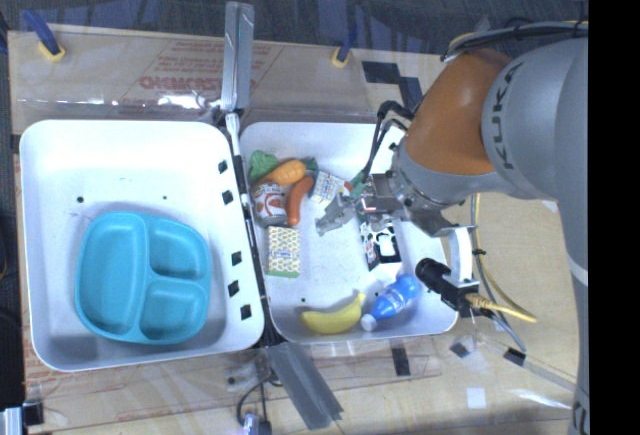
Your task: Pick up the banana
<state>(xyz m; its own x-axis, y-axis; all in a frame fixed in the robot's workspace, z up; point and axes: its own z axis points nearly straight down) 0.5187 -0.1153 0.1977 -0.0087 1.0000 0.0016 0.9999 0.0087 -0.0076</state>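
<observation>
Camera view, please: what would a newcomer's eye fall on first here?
The big grey arm with its orange band looms over the right bin. A bright blue divided tray lies in the left bin. The yellow banana rests near the right bin's front edge.

Arm: reaches in from the right, orange band above the wrist.
Wrist: bent downward.
Gripper: points left; fingers seemingly slightly apart, nothing between them.

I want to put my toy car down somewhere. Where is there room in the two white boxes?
In the left bin, the bare floor above and left of the blue tray is free. The right bin is crowded: carrot, banana, bottle and the hand. A small bare patch lies above the banana.
</observation>
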